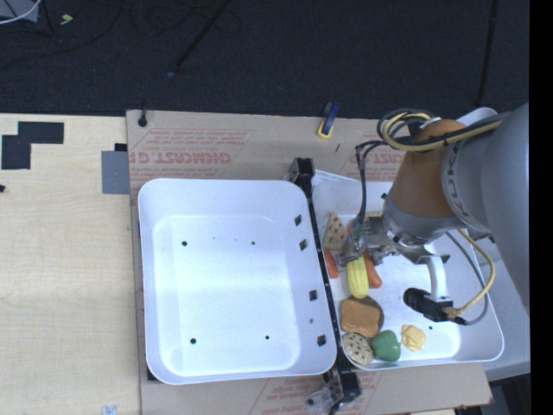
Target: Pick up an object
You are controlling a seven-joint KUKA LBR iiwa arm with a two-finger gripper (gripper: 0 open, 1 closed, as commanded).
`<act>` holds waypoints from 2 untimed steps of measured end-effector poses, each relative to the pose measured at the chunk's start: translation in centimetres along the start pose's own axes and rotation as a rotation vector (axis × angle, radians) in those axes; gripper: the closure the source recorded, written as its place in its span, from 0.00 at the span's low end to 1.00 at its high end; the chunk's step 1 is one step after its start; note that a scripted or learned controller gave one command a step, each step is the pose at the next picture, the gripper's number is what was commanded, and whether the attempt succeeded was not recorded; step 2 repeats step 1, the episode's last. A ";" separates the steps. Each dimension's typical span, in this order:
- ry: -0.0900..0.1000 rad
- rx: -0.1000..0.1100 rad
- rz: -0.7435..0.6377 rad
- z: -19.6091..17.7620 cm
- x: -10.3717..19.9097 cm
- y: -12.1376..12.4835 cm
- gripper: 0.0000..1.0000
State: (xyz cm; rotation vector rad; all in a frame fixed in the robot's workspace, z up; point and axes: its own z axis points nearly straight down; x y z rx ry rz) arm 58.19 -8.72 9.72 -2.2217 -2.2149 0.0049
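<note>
My gripper [359, 247] is low in the right bin [484, 344], near its left wall. It sits just above the top end of a yellow corn cob [357, 277]. A small orange-red piece [373, 273] lies against the corn's right side. A tan checkered cracker [335, 230] lies just left of the gripper, and an orange carrot piece [332, 264] rests by the bin wall. Nothing shows as lifted off the bin floor.
A brown bun [361, 316], a round speckled cookie [356, 347], a green pepper [386, 345] and a small yellow piece [413, 337] lie along the right bin's front. The left bin [155, 258] stands beside it. The grey arm with its orange band covers the bin's back right.
</note>
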 end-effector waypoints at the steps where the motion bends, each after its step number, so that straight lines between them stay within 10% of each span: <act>1: 0.001 -0.017 -0.011 -9.7 6.4 6.6 1.00; 2: 0.001 -0.017 -0.011 -9.7 6.4 6.6 1.00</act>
